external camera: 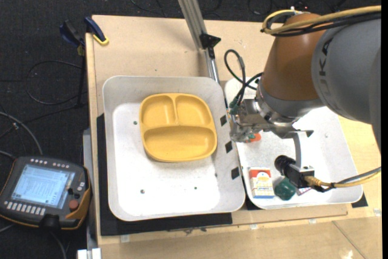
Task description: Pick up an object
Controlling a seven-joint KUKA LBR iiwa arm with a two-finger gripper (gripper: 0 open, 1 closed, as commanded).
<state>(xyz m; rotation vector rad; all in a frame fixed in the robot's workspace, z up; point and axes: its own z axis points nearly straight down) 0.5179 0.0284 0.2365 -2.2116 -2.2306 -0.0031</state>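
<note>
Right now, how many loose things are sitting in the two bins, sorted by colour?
Yellow: 1, the divided plate in the left bin
White with red print: 1, the small box in the right bin
Green: 1, the small object beside the box
Total: 3

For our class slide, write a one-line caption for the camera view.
KUKA arm reaches over the right bin; a yellow divided plate lies in the left bin.

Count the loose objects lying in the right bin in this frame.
3: a small red and white box near the front edge, a green object just right of it, and a small orange-red item below the hand. The arm may hide others.
</note>
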